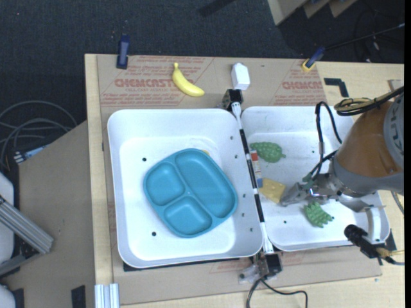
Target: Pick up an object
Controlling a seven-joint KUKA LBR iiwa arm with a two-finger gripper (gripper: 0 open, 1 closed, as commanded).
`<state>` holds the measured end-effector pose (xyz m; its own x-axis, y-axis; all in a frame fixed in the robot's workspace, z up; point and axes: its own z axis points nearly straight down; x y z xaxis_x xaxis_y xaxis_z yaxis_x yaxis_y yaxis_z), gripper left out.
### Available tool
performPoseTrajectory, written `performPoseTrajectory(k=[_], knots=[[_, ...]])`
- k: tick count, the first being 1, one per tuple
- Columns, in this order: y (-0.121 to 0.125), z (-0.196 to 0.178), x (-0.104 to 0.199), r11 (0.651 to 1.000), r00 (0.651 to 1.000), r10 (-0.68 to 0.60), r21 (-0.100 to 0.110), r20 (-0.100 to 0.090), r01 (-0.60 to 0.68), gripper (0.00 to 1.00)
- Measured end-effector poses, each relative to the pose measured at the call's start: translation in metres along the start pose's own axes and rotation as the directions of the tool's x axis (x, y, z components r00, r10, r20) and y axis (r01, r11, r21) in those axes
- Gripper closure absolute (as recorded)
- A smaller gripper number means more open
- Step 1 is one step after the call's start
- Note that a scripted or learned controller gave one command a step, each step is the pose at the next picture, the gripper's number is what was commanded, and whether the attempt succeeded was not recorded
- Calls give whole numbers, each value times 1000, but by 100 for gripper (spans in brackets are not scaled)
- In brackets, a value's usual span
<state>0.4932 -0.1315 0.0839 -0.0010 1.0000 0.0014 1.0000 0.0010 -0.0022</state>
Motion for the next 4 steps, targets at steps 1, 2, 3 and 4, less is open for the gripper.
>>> performPoseTrajectory(k=[1, 2, 3, 4], knots=[[-15, 0, -11, 1000, 1000, 2, 0, 0, -2, 0], [-14, -10, -11, 1000, 1000, 2, -1, 1, -2, 100], [-14, -10, -10, 1000, 1000, 2, -1, 1, -2, 0], [67, -10, -22, 1000, 1000, 0, -4, 2, 0, 0]])
